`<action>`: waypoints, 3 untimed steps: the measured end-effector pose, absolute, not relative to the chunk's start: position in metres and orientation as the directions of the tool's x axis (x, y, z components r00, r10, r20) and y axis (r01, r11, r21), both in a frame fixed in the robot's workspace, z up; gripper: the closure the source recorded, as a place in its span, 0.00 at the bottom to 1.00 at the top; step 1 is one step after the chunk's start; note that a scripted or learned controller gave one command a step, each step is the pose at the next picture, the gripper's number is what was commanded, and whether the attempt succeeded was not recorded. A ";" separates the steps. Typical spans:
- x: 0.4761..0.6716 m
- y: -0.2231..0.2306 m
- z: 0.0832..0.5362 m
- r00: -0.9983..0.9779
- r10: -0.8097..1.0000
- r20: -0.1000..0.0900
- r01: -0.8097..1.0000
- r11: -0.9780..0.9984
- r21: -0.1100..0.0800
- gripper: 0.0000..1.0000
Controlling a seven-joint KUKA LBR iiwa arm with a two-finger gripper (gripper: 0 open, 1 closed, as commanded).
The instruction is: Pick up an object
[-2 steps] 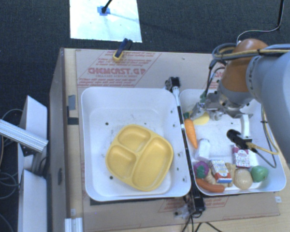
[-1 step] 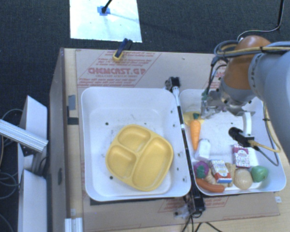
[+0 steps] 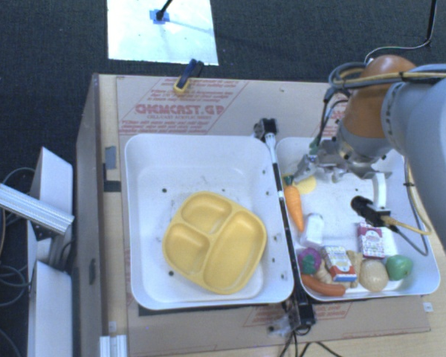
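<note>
My gripper (image 3: 303,171) hangs over the far left corner of the right bin (image 3: 428,277), reaching in from the right. A small yellow item (image 3: 307,186) lies just below it, touching or nearly touching the tip. An orange carrot (image 3: 293,207) lies along the bin's left wall, a little nearer to the camera. A white bottle (image 3: 313,228) lies below the carrot. Near the front wall sit purple grapes (image 3: 309,260), a small carton (image 3: 340,264), a red-and-white packet (image 3: 370,242), a potato (image 3: 372,274), a green ball (image 3: 399,267) and a red sausage (image 3: 323,286).
The left bin (image 3: 145,199) holds a yellow divided plate (image 3: 215,241). A black clamp (image 3: 266,129) sits on the divider between the bins at the far end. The grey arm (image 3: 424,117) covers the right bin's far right corner.
</note>
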State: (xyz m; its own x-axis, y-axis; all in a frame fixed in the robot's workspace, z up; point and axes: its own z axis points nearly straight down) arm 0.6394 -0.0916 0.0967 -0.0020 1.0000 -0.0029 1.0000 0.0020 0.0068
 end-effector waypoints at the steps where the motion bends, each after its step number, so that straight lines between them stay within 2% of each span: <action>1: 0.597 -0.087 0.084 -0.001 1.000 -0.001 1.000 0.001 0.001 0.00; 2: 0.657 -0.092 0.092 -0.004 1.000 -0.001 1.000 0.004 0.004 0.00; 3: 0.574 -0.089 0.084 -0.001 1.000 0.000 1.000 0.001 0.000 0.00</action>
